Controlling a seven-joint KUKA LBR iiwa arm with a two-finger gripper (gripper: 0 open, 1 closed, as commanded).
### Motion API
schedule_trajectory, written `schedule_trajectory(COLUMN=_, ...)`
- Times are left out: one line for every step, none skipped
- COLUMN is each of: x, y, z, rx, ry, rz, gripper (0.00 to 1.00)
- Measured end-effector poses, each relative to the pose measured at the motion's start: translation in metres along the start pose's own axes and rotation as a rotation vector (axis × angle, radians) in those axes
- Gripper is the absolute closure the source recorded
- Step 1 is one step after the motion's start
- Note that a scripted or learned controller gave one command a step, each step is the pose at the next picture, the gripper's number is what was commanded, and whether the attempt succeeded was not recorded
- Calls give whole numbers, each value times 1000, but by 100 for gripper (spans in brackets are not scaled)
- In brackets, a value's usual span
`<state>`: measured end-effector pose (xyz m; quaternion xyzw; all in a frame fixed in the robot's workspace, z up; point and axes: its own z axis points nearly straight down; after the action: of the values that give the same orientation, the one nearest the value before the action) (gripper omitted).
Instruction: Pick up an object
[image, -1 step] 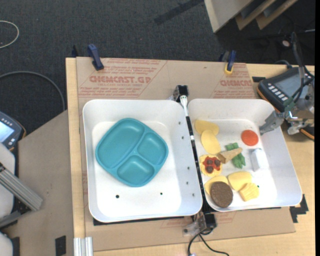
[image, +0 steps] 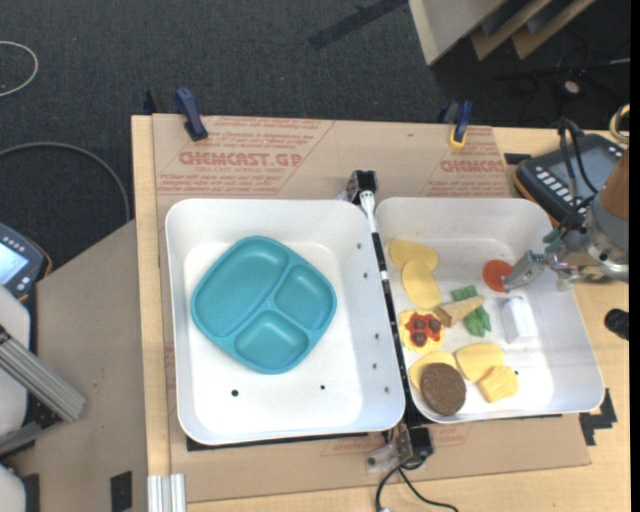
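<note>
Food pieces crowd the right bin (image: 560, 395), and taking that bin as the landmark, its near edge carries a round brown patty (image: 441, 388) with yellow cheese-like blocks (image: 487, 366) just beside it. Toward the bin's middle lie a small pizza slice (image: 422, 326), green pieces (image: 472, 310) and a pale translucent block (image: 517, 318), loosely scattered and mostly apart, which probably leaves room for a grasp from above. Farther in, two yellow chip-like pieces (image: 417, 270) sit by the bin's left wall, and a red round piece (image: 497, 274) lies toward its right side. The claw (image: 521, 272) reaches in low over the bin's right wall and touches or nearly touches that red piece, so this looks like the likely target; whether its fingers are spread or pressed together cannot be told, and nothing is visibly held. Left of this bin, the other bin (image: 190, 330) holds a teal divided plate (image: 264, 303). Both bins rest on the worktop (image: 300, 160).
</note>
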<state>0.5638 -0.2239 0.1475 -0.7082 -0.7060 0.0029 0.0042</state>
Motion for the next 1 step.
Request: schedule_trajectory(x=26, y=47, z=66, rx=-11, ry=-2, rz=-8, gripper=0)
